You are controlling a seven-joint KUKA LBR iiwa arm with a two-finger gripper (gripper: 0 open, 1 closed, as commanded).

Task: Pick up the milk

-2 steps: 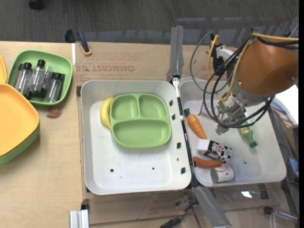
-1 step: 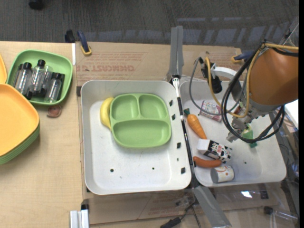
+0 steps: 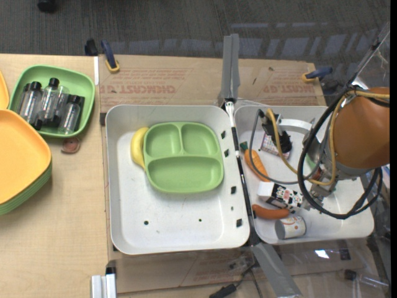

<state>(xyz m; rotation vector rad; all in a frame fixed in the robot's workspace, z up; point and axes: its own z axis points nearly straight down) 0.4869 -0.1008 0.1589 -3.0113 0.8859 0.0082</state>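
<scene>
Camera view — arm (image 3: 363,129) over right bin (image 3: 347,225), milk carton (image 3: 282,195) lying near carrot (image 3: 255,161), gripper state indiscernible.

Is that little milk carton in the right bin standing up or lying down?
Lying down. The milk carton rests flat on its side on the floor of the right bin, its printed face up, between the carrot and the hot dog.
</scene>
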